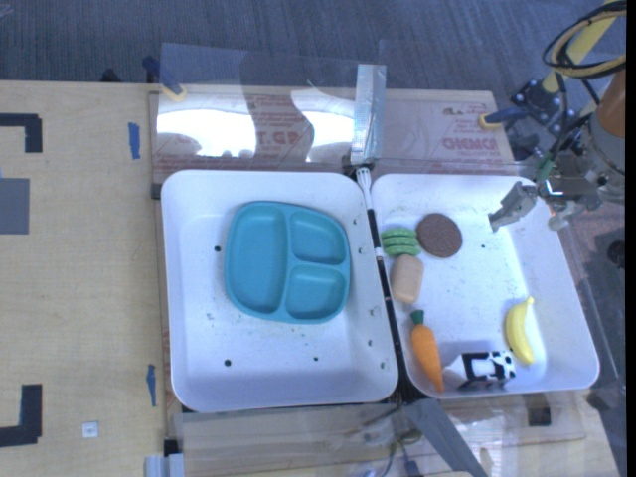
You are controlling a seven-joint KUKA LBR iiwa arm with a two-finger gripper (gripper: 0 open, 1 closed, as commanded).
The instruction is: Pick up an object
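cookie (438,235) in right bin (556,266), just left of hand (532,205)

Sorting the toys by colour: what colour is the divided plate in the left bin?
Light blue divided plastic plate, seen in the camera view.

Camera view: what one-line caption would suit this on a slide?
Robot gripper above the right bin of toy food; a blue divided plate sits in the left bin.

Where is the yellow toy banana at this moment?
The yellow toy banana lies in the right white bin, near its right wall, just above the small black-and-white toy cow at the front edge.
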